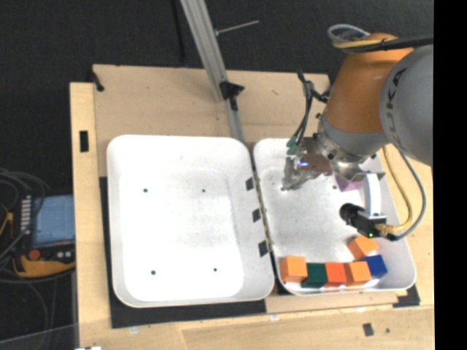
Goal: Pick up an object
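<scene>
Overhead, hanging above the far part of the right bin [292, 217]: the gripper [293, 175], fingers too blurred and small to tell whether spread or closed, nothing visibly between them. Crowding the near edge of that bin, well apart from the gripper: an orange block [294, 267], a green block [316, 274], another orange block [336, 273], a third orange block [358, 272], a blue block [376, 265], with one more orange block [363, 246] just behind. Peeking out under the wrist: a purple piece [352, 184]. Lying alongside, the left bin [182, 217]. Leaning across the bench: a grey metal strut [208, 42]. Running up the arm's grey shell: dark lettering, unreadable. Sitting off the bench at left: a blue-screened pendant [51, 221].
</scene>
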You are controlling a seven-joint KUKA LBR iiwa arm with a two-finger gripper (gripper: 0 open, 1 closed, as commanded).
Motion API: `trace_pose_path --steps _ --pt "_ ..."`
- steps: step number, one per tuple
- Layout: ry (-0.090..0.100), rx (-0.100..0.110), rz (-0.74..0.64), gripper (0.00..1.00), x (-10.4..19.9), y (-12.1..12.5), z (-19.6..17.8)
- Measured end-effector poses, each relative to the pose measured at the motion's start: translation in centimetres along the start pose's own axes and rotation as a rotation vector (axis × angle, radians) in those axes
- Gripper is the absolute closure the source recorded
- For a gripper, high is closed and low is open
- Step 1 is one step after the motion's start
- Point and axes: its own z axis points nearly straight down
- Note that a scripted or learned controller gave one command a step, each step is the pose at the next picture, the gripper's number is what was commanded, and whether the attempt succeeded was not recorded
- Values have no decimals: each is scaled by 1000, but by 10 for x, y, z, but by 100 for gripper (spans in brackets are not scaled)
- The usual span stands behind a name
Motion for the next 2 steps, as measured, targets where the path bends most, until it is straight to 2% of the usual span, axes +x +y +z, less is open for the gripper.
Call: trace_pose_path --steps 2 --pt "1 -2 -1 100 108 21 -11"
